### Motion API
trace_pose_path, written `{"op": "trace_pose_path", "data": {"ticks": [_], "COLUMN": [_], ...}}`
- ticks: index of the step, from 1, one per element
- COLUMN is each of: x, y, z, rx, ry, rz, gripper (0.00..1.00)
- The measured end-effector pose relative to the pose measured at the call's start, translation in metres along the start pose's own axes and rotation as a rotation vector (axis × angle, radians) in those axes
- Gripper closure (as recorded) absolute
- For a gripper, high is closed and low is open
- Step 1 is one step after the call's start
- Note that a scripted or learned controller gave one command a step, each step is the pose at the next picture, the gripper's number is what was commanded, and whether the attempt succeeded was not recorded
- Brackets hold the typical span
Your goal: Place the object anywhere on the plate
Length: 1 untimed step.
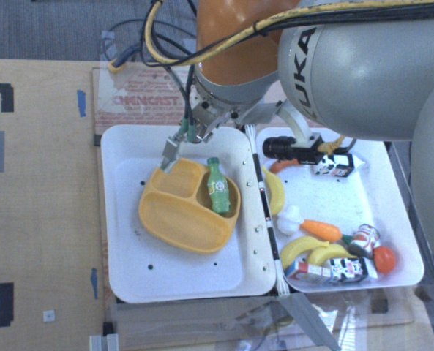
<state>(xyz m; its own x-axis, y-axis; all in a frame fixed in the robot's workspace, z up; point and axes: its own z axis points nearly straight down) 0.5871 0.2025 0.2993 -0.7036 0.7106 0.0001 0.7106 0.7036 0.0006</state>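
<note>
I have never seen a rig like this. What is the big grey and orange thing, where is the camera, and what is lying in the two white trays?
The big grey and orange shape is a robot arm reaching in from the right. At its end is the tool, the part that grasps. It hovers by the upper-left rim of the plate, and I see nothing held in it. One fixed camera looks down on the bench at a slant. The left bin holds a yellow divided plate. A green bottle lies in the plate's small compartment nearest the other bin. The right bin holds toy food: bananas, a carrot and small cartons.
</note>
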Motion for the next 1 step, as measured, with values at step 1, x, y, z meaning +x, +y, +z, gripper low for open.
{"op": "trace_pose_path", "data": {"ticks": [1], "x": [0.0126], "y": [0.0048], "z": [-0.012], "rx": [-0.004], "ry": [-0.003], "rz": [-0.026], "gripper": [0.0]}}
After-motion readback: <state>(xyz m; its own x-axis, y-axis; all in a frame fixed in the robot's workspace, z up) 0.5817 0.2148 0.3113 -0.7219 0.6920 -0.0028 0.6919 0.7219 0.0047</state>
